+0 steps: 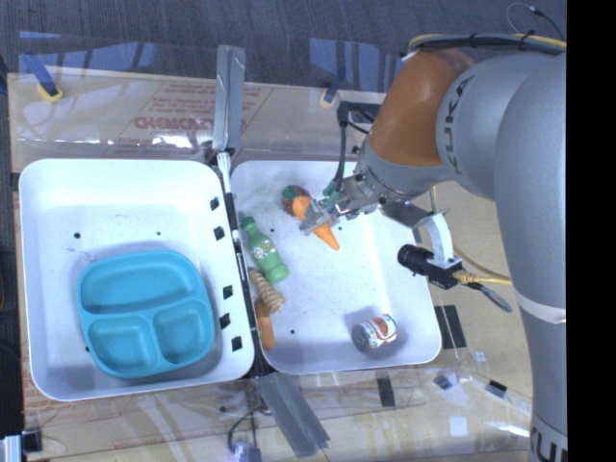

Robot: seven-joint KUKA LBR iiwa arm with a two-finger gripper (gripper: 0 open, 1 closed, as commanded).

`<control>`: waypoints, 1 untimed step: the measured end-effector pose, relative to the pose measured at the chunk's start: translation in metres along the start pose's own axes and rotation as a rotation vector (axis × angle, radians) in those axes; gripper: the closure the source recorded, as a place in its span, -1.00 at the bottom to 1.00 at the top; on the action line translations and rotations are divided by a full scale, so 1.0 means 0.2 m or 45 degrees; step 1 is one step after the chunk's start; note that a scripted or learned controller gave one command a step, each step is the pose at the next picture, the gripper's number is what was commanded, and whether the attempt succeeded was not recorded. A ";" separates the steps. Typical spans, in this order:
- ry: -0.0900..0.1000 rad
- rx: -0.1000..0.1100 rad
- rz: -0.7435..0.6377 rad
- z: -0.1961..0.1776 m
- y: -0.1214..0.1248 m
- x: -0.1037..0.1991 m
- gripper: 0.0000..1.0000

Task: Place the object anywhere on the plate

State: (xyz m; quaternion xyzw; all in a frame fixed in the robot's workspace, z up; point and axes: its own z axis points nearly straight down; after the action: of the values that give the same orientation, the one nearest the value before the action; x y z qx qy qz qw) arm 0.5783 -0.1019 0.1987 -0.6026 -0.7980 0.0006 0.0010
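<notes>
A toy carrot with a green top lies in the right bin, near its back. My gripper is down over the carrot's middle and covers part of it. The carrot's orange tip pokes out below the gripper and its leafy end shows to the upper left. The blue divided plate sits in the left bin, toward the front, well to the left of the gripper.
In the right bin a green bottle lies along the left wall, with a brown twisted piece and a small orange piece below it. A can rests near the front. A divider separates the bins.
</notes>
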 end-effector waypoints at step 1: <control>0.000 -0.001 -0.041 0.04 0.25 0.34 1.00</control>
State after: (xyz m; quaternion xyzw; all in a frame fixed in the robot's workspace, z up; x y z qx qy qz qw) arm 0.6076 -0.0232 0.1912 -0.5898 -0.8076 0.0003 0.0006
